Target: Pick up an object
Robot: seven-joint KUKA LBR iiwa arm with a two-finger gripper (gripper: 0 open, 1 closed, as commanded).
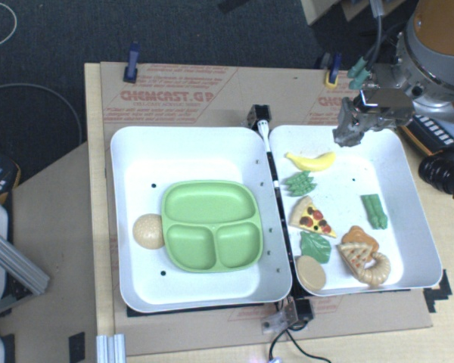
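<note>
grey and dark metal, the jaws [351,133] hang over the far edge of the right bin [408,165], tip pointing down and a little toward the bin's middle. nothing sits between them, and from this angle i cannot tell how wide they stand. the step in hand looks like the approach: no object is lifted yet, and the arm seems to be lining up over the toys.

nearest, just in front of and a bit left of the jaws, lies a yellow banana [312,160]; just beyond it a green leafy piece [299,182], then a pizza slice [311,217]. further out, toward the near end of the bin, are a green bean piece [375,211], a croissant [365,255], a dark green leaf [315,246] and a tan round cookie [312,273].

my guess is the banana is the likeliest target. the next move would call for a short shift toward it, a descent, and a close across its narrow width.

well apart, in the left bin [129,203], sit a green divided tray [211,225] and a beige ball [147,231] touching its side. the orange-banded wrist [437,21] reaches in from behind the jaws, above the worktop [98,112].
</note>
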